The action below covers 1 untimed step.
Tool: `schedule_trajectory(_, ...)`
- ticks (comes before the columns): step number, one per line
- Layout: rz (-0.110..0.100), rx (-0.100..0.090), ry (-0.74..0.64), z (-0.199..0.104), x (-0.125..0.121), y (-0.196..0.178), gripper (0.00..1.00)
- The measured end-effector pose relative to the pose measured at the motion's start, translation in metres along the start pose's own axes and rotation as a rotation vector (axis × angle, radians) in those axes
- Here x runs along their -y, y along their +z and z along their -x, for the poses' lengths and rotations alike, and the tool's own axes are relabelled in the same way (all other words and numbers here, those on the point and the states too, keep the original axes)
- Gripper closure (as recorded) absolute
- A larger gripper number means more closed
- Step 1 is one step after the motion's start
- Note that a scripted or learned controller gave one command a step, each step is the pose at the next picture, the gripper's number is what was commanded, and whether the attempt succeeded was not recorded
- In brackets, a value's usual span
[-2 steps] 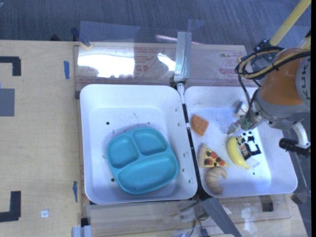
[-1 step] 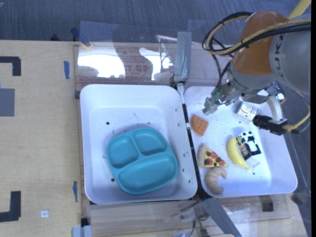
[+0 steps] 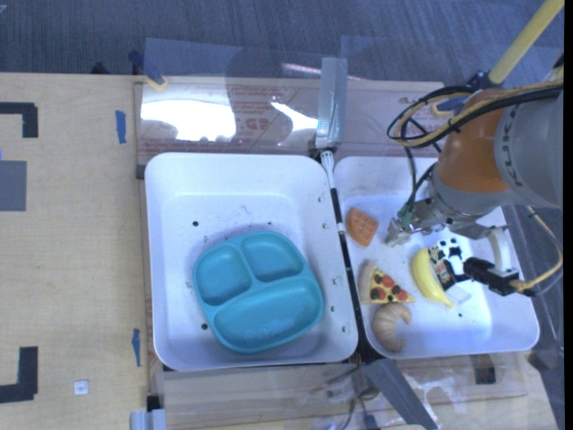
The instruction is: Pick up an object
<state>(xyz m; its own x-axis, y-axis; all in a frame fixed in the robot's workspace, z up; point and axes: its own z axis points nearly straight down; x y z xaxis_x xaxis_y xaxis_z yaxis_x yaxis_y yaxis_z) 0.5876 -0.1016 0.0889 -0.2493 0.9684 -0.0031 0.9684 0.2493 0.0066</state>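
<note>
Surface: a pale wooden bench [image 3: 72, 267], marked with two black angle marks [image 3: 23, 119] and one grey square [image 3: 11, 186]. Blue-grey carpet [image 3: 269, 7] is seen beyond the bench's far edge. A clear panel [image 3: 233, 106] with one grey post [image 3: 331, 97] is set behind the bins.

Bins: two, white and shallow, placed side by side and touching along their inner rims.

Left bin [image 3: 179, 204]: one blue plate [image 3: 260, 289] with three compartments, laid flat toward the near side.

Right bin [image 3: 506, 330]: four food items, each counted once. One orange wedge [image 3: 363, 227] lies near the inner wall. One pizza slice [image 3: 388, 287] lies nearer the camera, with one pastry [image 3: 391, 326] just beside it at the bin's near wall. One banana [image 3: 431, 276] lies to the right of the pizza slice, apart from it.

Arm [image 3: 528, 150]: one, reached in over the right bin. The claw [image 3: 399, 231] is lowered between the wedge and the banana, just beside the wedge. No item is seen gripped in it; whether it is released or clenched cannot be told.
</note>
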Motion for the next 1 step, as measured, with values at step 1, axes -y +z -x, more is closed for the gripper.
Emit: schedule_trajectory(1,-0.001,-0.001,-0.002,-0.0012,-0.0001,0.0013,0.00)
